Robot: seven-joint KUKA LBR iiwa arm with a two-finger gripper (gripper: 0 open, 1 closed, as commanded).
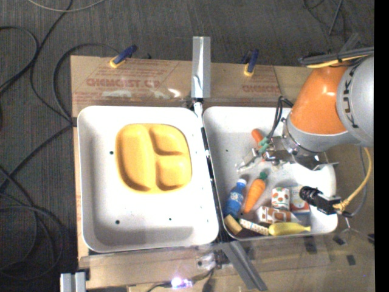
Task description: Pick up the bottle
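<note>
We are judging the main risk to be crowding: the bottle (236, 195) is lying in the lower left part of the right bin (222, 126), just beside the carrot (254, 190) and close to the bin's left wall, so a descent slightly off could be closing on the carrot instead, or nudging the bottle against the wall. The small cartons (280, 198) and the banana (288, 229) are sitting nearby too. We are seeing the tool (262, 154) hanging above the bin's middle, up and to the right of the bottle, holding nothing that we can make out; whether it is released or clenched we cannot tell.
</note>
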